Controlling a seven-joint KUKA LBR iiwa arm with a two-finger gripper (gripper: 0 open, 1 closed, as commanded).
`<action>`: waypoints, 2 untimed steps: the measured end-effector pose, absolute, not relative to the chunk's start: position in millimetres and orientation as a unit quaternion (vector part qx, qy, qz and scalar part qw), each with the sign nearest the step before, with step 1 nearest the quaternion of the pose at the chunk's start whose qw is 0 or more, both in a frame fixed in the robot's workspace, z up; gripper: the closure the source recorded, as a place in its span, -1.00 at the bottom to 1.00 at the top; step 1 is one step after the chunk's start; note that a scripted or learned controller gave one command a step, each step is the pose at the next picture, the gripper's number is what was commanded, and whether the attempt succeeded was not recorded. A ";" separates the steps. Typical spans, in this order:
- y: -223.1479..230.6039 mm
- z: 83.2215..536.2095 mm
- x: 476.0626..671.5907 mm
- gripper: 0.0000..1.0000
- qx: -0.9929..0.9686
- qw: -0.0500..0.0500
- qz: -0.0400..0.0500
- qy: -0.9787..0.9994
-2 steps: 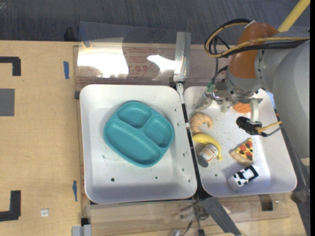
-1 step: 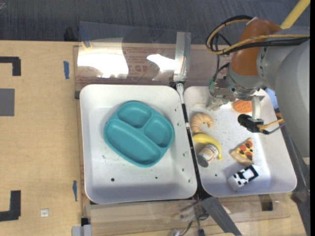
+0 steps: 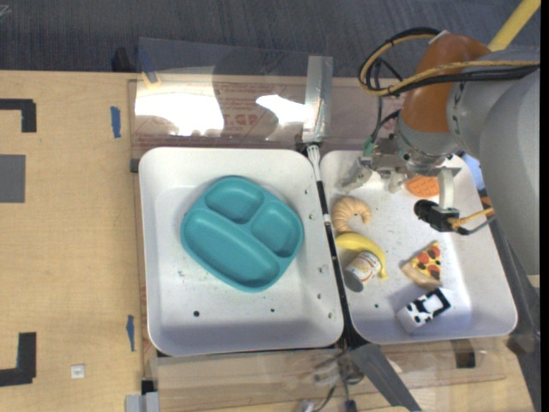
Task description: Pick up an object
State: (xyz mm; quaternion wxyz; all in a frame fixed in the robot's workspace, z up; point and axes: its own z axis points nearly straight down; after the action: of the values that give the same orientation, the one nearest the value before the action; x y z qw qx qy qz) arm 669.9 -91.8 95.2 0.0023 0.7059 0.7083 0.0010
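1. Looking down at a slant, the camera takes in a pale wooden table (image 3: 69,256) that carries two shallow white bins side by side, the left bin (image 3: 163,316) and the right bin (image 3: 480,316).
2. Black tape marks (image 3: 21,114) lie near the table's left edge, and short strips of blue tape (image 3: 115,120) sit just beside the left bin.
3. Dark blue-grey carpet (image 3: 214,7) runs along the top of the view, beyond the table.
4. A clear sheet (image 3: 223,101) with bright glare lies behind the left bin; an upright metal bracket (image 3: 317,97) stands at the back, between the two bins.
5. The left bin holds a teal divided plate (image 3: 242,233), lying flat near its middle.
6. The right bin holds, along its left wall, a croissant (image 3: 350,210), a banana (image 3: 360,247) and a small can (image 3: 360,269), close together.
7. Nearer the bin's front right lie a toy pizza slice (image 3: 425,264) and a black-and-white cube (image 3: 425,307).
8. An orange object (image 3: 420,185) lies at the back of the right bin, partly hidden by the wrist.
9. The grey arm (image 3: 506,110), with its orange band (image 3: 437,67), reaches in from the right.
10. The gripper (image 3: 375,177) is over the back left of the right bin, above the croissant in the view; its fingers look spread, with bare bin floor between them and no object held.
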 end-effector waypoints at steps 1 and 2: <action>-111.5 86.9 605.7 -1.00 0.707 0.002 0.001 0.707; -161.4 84.5 665.4 -1.00 0.707 -0.009 -0.002 0.707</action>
State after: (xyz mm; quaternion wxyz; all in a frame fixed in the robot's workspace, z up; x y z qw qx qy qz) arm 665.4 -161.4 84.5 -0.0088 0.7070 0.7071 -0.0024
